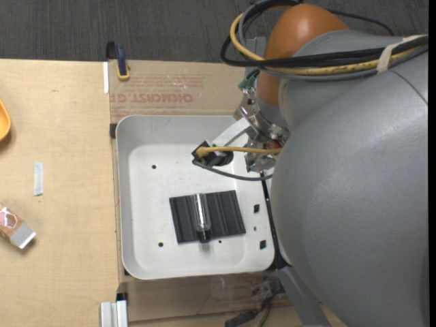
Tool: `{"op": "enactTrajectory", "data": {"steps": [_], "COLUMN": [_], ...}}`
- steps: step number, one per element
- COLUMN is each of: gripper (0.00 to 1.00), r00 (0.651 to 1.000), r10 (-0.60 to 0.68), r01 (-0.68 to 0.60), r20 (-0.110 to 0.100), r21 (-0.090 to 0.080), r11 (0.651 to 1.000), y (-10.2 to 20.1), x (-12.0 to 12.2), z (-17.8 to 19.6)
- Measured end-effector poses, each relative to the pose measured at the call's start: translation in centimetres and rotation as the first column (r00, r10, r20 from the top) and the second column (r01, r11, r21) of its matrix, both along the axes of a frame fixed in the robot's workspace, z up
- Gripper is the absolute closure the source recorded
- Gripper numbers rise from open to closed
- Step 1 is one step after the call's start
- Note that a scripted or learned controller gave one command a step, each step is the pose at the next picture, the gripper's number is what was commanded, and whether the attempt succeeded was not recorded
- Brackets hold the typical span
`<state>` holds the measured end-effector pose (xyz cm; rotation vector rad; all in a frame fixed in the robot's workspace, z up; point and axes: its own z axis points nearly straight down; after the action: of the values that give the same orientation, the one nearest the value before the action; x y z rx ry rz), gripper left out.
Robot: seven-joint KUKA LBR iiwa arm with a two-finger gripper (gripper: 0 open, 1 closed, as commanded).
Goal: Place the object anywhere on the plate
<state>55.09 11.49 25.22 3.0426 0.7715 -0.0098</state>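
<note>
The grey arm (354,182) takes up most of the right half of the frame, its broad rounded casing running from the lower right corner up towards the top centre. Above the wrist, the orange band (300,29) sits near the top edge, with dark and yellow cables (320,61) looped around it. The gripper (261,140) pokes out from the casing's left side, just right of frame centre, pointing down and left.
</note>
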Motion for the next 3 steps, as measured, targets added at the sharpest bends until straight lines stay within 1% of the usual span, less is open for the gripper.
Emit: {"op": "enactTrajectory", "data": {"steps": [1,2,3], "gripper": [1.0,1.0,1.0], "r00": [0.968,0.953,0.953], "r10": [0.251,0.304,0.304], "r01": [-0.251,-0.304,-0.304], "r20": [-0.002,0.0,-0.003], "r21": [0.003,0.002,0.002], "r11": [0.968,0.953,0.953], "y": [-5.8,-1.1,7.6], "x": [-1.1,-4.0,-3.1], "z": [-6.2,0.0,-4.5]}}
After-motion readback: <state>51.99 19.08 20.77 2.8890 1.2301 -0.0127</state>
